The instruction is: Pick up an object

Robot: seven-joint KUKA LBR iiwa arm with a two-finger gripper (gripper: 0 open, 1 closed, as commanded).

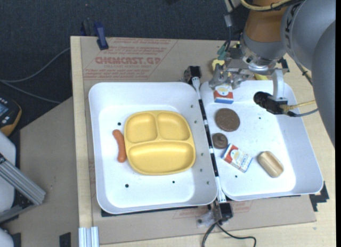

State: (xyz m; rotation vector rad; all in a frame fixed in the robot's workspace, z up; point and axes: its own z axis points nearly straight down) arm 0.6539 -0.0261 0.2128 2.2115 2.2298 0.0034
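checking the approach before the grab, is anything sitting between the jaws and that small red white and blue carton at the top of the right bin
Nothing visible does. The gripper hangs directly over the small carton at the far edge of the right bin. The brown disc lies nearer the camera, apart from the carton.

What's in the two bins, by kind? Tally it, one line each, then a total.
Yellow divided plate: 1
Hot dog sausage: 1
Brown round discs: 2
Small cartons: 2
Tan bread roll: 1
Total: 7
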